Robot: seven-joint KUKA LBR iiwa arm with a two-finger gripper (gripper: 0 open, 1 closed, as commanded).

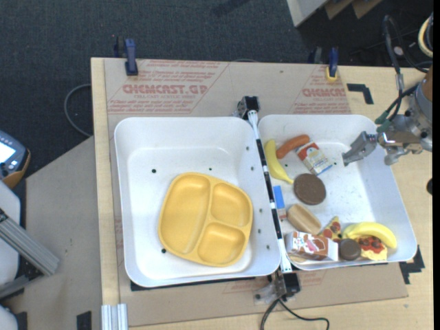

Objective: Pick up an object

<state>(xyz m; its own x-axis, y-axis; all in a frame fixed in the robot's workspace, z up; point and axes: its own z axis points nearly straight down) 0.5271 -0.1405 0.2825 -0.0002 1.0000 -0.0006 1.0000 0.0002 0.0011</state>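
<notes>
Pincer: we see the pincer (359, 148) at the right bin's far right part, its grey finger pointing toward the bench's left edge, above bare white floor; we cannot tell whether it is released or clenched, and nothing shows in it.
Arm: the arm (412, 126) comes in over the bench's right edge and is cut off by the frame there, so we make out little beyond grey metal and cables.
Right bin: the right bin (385, 191) lies toward the bench's right edge.
Nearest things: a small carton (315, 158) with a red top lies just beside a red sausage (294, 144), both toward the bin's far left corner; a brown round disc (309, 189) sits closer to the middle.
Bananas: one yellow banana (276, 162) lies along the bin's left wall; a second banana (375, 232) curves in the near right corner.
Near side clutter: a bun (303, 218), a printed packet (309, 246) and a dark round piece (349, 250) crowd together, overlapping; we find their edges hard to separate.
Left bin: the left bin (137, 150) carries a yellow divided plate (205, 218) with three compartments.
Bench: the bench (172, 88) is tan board with red lettering, held by blue clamps (129, 52) at its far edge.
</notes>
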